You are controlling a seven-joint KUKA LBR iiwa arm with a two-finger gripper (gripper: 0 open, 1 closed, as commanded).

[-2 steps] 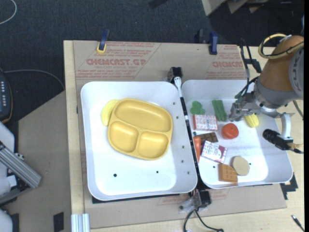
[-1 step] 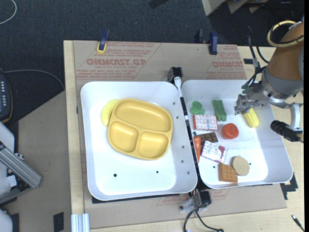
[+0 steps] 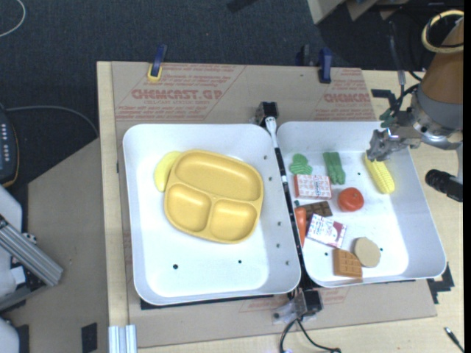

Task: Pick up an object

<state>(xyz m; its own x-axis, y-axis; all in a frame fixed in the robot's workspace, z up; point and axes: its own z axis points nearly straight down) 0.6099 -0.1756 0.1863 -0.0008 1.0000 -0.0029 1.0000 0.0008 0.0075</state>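
The right bin (image 3: 412, 219) holds several toy foods. A yellow corn cob (image 3: 381, 176) lies near its upper right. My gripper (image 3: 378, 150) hangs just above the cob's upper end, coming in from the right on the grey arm with the orange band. Left of the cob lie a green pickle (image 3: 335, 168), a green leafy piece (image 3: 299, 165), a red tomato (image 3: 351, 199), a small printed box (image 3: 313, 187), a carrot (image 3: 300, 224), a red-and-white packet (image 3: 324, 230), a brown waffle (image 3: 346, 263) and a round tan cookie (image 3: 367, 252).
The left bin (image 3: 147, 263) carries a yellow divided plate (image 3: 213, 195) with a yellow banana-like piece (image 3: 163, 170) tucked at its left edge. A black divider (image 3: 280, 169) runs between the bins. Cardboard and clamps (image 3: 155, 63) lie behind them.
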